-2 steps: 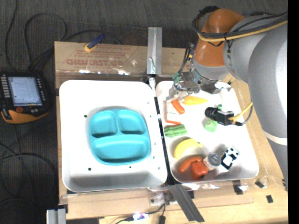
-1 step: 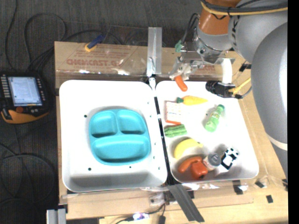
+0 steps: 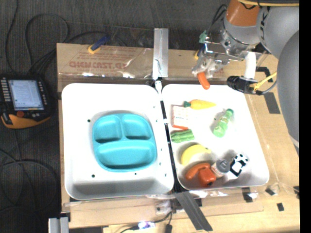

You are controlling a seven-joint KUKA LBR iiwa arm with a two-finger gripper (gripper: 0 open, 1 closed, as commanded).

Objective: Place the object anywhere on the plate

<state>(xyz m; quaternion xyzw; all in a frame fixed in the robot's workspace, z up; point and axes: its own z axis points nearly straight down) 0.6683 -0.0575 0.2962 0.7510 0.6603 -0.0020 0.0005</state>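
You see two white bins (image 3: 73, 130), one blue plate (image 3: 125, 141), and one orange piece (image 3: 204, 82) pinched in the tool (image 3: 203, 74). The cardboard's red lettering is unreadable.

Bright, even overhead light, soft shadows, slightly soft focus, mild glare on the white bins (image 3: 73, 144)

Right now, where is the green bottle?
In the camera view the green bottle lies in the right bin, toward its upper right, just below and right of the yellow and orange toy and above the black-and-white object.
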